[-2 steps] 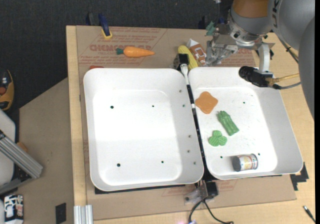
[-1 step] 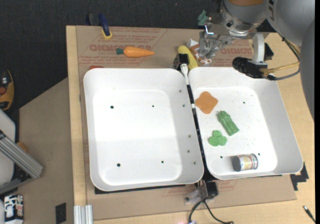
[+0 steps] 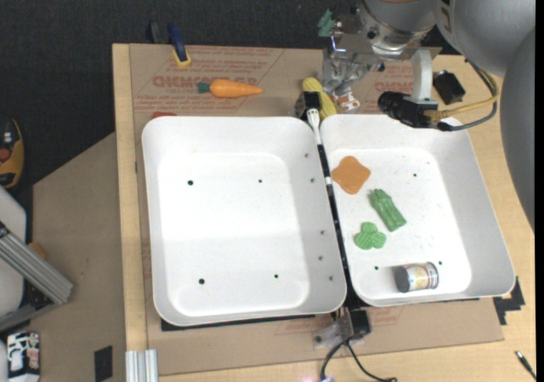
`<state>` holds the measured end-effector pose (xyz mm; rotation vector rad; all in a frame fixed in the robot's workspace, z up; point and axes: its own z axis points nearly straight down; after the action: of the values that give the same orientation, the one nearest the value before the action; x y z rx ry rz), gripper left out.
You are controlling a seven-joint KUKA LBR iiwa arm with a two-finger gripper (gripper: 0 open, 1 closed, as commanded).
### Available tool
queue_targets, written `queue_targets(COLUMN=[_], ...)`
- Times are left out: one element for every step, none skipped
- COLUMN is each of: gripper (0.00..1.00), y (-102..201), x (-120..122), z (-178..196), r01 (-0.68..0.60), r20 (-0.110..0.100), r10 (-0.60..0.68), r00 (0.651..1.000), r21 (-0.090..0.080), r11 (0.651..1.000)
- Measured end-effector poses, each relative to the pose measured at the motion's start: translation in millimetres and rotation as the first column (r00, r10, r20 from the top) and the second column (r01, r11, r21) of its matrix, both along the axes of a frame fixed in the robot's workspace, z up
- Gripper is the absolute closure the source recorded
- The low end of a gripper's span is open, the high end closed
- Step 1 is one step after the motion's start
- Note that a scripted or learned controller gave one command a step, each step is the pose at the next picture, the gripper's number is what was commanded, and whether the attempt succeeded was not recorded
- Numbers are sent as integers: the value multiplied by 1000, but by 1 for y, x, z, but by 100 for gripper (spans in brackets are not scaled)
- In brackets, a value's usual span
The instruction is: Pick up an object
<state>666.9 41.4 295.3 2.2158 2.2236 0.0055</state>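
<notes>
My gripper (image 3: pixel 343 81) hangs over the brown board behind the bins, just past the back left corner of the right bin (image 3: pixel 476 202). Directly below it on the board lies a small red and white item (image 3: pixel 347 103); the view does not show whether the gripper touches it. In the right bin lie an orange flat piece (image 3: pixel 350 174), a long green vegetable (image 3: pixel 388 208), a small green leafy piece (image 3: pixel 370 237) and a little tin can (image 3: pixel 416 276) on its side near the front.
A yellow corn cob (image 3: pixel 313 87) and a black piece (image 3: pixel 308 105) sit left of the gripper, at the gap between the bins. An orange carrot (image 3: pixel 229 88) and a blue and yellow tool (image 3: pixel 178 44) lie on the board behind the left bin (image 3: pixel 161 202).
</notes>
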Motion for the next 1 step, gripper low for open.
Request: queue_targets(gripper=[100], y=[72], x=[-16], z=[13], r01=[-2], r20=[0], r10=[2], r00=[1000], r21=[1], r11=[1000])
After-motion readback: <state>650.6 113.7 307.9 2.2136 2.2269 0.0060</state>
